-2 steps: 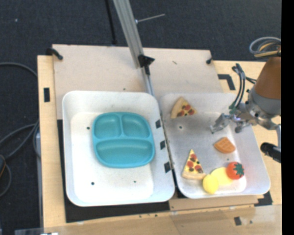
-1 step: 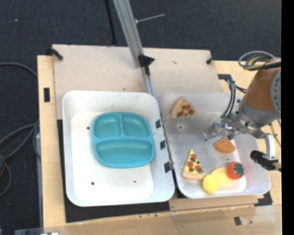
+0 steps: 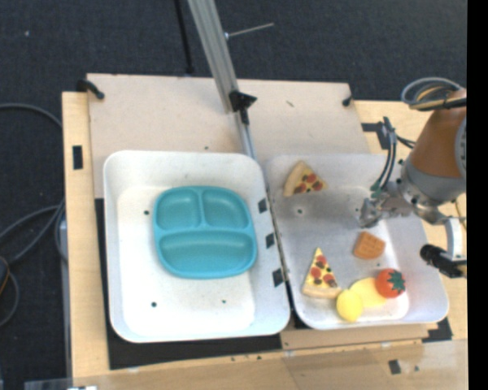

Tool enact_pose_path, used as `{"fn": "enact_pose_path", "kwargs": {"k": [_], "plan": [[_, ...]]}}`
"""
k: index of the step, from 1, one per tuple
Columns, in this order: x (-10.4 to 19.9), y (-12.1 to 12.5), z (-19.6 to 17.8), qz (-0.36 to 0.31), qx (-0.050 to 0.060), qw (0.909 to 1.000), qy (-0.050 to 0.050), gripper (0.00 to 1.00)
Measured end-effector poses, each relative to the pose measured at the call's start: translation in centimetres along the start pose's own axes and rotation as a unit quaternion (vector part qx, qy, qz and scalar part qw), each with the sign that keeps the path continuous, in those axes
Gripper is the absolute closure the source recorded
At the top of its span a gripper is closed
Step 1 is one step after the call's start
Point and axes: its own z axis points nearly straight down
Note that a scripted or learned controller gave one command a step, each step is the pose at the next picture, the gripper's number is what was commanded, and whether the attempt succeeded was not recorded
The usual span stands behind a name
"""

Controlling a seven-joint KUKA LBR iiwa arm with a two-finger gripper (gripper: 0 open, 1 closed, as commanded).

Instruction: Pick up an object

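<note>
Orange toy wedge (image 3: 369,245) is lying ungrasped near the right bin's (image 3: 427,311) right edge; my claw (image 3: 372,211) is hovering above, jaw state indeterminable.

A single fixed camera looks down at a slant from high above the bench (image 3: 187,112). It sits far enough back to take in both white bins, the left bin (image 3: 122,242) and the right bin (image 3: 342,185), plus dark floor (image 3: 81,23) beyond.

Grey arm (image 3: 439,181) with orange band, looped cables above
</note>
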Motion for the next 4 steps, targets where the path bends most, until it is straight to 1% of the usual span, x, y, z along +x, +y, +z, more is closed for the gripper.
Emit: {"fn": "enact_pose_path", "kwargs": {"k": [3, 4], "plan": [[-0.5, 0.6, -13.1, -0.004, -0.001, 1.0000, 0.000, 1.00], [4.0, 1.1, -13.8, -0.005, 0.001, 1.0000, 0.002, 1.00]]}}
